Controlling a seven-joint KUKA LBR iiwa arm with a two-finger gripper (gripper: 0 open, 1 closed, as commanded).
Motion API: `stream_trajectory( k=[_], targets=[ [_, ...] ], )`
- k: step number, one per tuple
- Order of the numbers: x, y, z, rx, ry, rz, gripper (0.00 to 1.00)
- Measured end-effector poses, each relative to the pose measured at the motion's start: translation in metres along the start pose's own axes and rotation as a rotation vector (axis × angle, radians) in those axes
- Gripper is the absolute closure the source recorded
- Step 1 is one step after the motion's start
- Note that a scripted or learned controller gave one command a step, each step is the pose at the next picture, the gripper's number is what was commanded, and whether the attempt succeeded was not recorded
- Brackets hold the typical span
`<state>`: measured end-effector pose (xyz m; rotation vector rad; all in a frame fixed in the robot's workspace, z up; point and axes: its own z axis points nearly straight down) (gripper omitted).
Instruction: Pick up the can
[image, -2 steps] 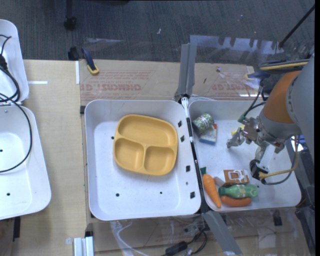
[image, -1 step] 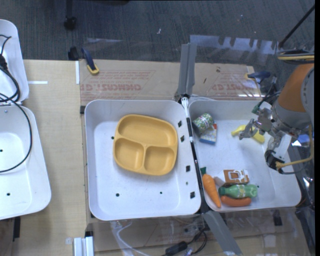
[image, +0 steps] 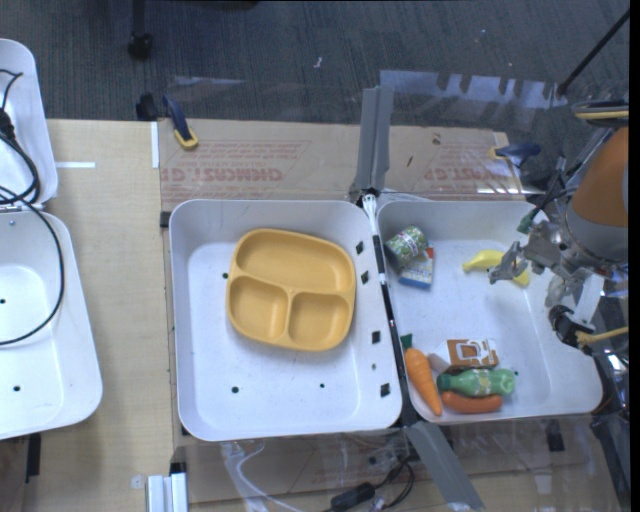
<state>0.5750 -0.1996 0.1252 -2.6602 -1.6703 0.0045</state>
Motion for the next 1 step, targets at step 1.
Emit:
stream_trajectory(
  k=[1],
  targets=[
    [0.0825, -0.0663, 0.0353, 0.004, 0.000, 0.061, 0.00]
  ],
)
